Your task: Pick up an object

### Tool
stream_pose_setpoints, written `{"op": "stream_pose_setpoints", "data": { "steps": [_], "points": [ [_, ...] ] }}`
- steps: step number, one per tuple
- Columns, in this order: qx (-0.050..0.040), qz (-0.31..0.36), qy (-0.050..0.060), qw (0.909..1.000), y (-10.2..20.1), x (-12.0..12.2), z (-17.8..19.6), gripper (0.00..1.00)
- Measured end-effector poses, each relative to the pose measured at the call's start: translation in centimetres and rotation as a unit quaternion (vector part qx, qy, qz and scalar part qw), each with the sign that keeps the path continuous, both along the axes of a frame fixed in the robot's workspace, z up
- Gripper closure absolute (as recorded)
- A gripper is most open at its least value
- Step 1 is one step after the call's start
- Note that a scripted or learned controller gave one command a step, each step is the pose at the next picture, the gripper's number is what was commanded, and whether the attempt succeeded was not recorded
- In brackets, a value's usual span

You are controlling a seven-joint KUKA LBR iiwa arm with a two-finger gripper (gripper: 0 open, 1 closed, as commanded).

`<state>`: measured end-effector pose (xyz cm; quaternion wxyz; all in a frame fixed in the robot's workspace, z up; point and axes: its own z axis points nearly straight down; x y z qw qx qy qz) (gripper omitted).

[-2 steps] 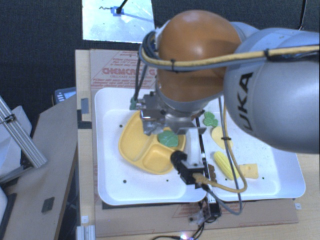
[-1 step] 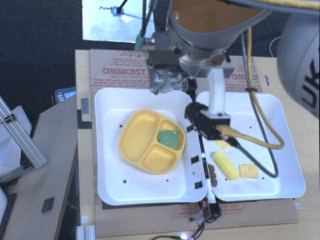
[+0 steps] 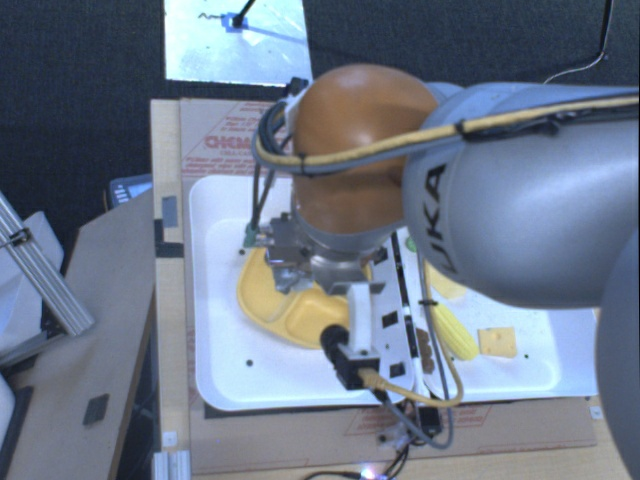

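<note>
The grey arm [image 3: 530, 188] with its orange band [image 3: 360, 148] reaches in from the right and hangs low over the left white bin [image 3: 215, 298], its wrist hardware covering the gripper [image 3: 300, 268] from above, so whether the gripper is open or closed cannot be told, nor whether it holds anything. Directly under and just below the gripper lies a yellow dish-shaped object [image 3: 285, 313], partly hidden by the wrist and resting on the bin floor; contact between the two cannot be made out. To the gripper's right, past the divide between the bins, a yellow corn-like piece [image 3: 455, 333] lies in the right bin, and just beyond it a small yellow block [image 3: 497, 343] sits apart from it. A bundle of cables [image 3: 400, 388] trails from the wrist toward the near edge of the table [image 3: 100, 268]. Behind the gripper, cardboard [image 3: 215, 138] shows under the bin's far rim.
</note>
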<state>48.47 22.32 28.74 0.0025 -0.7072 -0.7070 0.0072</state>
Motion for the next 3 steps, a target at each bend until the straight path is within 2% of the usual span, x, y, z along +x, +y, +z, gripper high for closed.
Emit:
{"op": "stream_pose_setpoints", "data": {
  "steps": [1, 2, 3],
  "points": [
    [0.0007, -0.008, -0.010, 0.9999, -19.5, 0.3, 3.8, 1.00],
    [0.0059, 0.008, -0.011, 0.9999, -6.7, 3.1, 7.4, 1.00],
    [0.0060, 0.006, -0.010, 0.9999, -0.8, 0.1, 14.5, 1.00]
  ]
}}
